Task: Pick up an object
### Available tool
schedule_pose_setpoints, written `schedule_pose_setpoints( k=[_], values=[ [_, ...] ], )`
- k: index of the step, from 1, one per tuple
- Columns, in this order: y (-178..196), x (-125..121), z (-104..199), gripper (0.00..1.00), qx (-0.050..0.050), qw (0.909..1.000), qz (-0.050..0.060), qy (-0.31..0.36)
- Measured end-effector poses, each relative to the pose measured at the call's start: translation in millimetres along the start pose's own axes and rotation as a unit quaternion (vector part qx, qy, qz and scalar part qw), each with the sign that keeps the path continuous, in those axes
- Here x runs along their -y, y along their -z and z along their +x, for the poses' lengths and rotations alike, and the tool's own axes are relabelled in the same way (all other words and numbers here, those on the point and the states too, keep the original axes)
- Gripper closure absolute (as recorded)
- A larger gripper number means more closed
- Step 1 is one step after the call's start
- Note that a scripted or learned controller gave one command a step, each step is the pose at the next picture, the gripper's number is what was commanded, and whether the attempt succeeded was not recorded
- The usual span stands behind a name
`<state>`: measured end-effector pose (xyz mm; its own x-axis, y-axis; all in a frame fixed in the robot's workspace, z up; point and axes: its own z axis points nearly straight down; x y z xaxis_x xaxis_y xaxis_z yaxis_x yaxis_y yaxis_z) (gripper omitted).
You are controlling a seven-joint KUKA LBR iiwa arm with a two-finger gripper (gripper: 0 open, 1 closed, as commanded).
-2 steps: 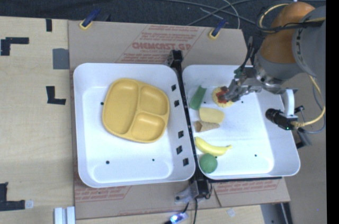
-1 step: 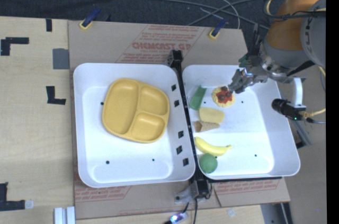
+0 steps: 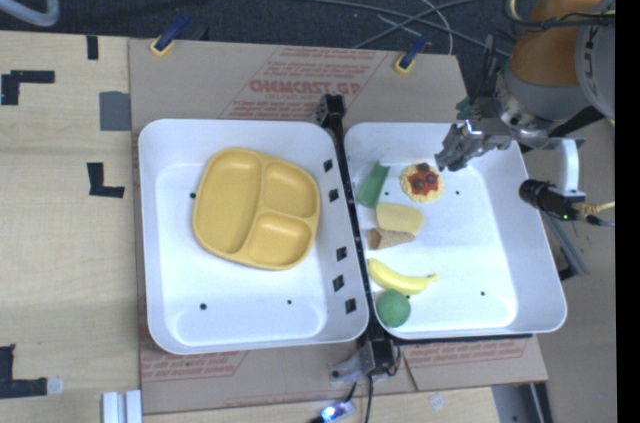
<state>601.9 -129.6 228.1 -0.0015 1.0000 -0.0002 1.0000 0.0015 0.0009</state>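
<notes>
Noted in right bin (image 3: 500, 241): small round tart (image 3: 422, 182), yellow rim, red and dark topping, lying flat near green block (image 3: 373, 184) and pale yellow wedge (image 3: 398, 218); gripper (image 3: 447, 156) just beside tart's upper right, finger opening indiscernible.

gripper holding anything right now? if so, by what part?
Nothing held. The gripper hangs just right of the small pizza toy in the right bin, with no object between its fingers.

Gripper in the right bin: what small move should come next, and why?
Probably a short move toward the bin's middle and down onto the red-topped pastry. The gripper sits just beside its upper right edge, holding nothing, and that toy lies apart from the others, closest to it.
</notes>
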Motion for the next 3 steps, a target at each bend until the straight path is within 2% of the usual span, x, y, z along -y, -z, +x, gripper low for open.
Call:
schedule_pose_setpoints(
  k=[2, 3],
  values=[
    [-20.4, 1.8, 108.6, 1.0, -0.001, 1.0, 0.002, 0.002],
    [-18.0, 11.4, 171.6, 1.0, -0.001, 1.0, 0.002, 0.003]
  ],
)
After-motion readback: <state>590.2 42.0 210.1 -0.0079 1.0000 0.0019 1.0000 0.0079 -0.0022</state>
